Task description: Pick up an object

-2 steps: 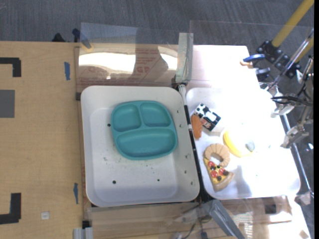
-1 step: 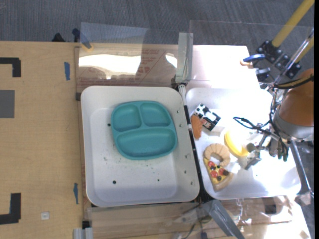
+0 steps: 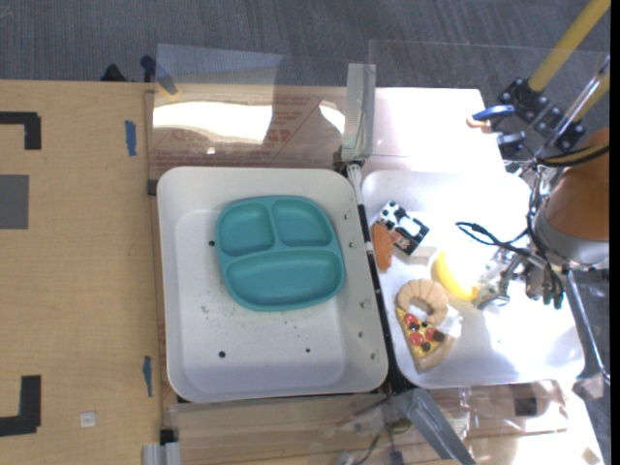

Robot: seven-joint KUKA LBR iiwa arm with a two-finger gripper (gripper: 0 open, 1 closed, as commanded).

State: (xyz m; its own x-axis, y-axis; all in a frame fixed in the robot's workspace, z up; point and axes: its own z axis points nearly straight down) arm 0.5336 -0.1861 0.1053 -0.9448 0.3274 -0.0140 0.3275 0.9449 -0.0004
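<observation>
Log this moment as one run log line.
gripper: over right white bin, beside yellow banana | grasp: unclear | teal divided plate: left bin

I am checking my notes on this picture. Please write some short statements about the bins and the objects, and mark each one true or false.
1. The teal plate lies in the left bin. True.
2. The banana lies on the teal plate. False: it lies in the right bin.
3. The pizza slice lies in the right bin. True.
4. The gripper is above the left bin. False: it is above the right bin, beside the banana.
</observation>
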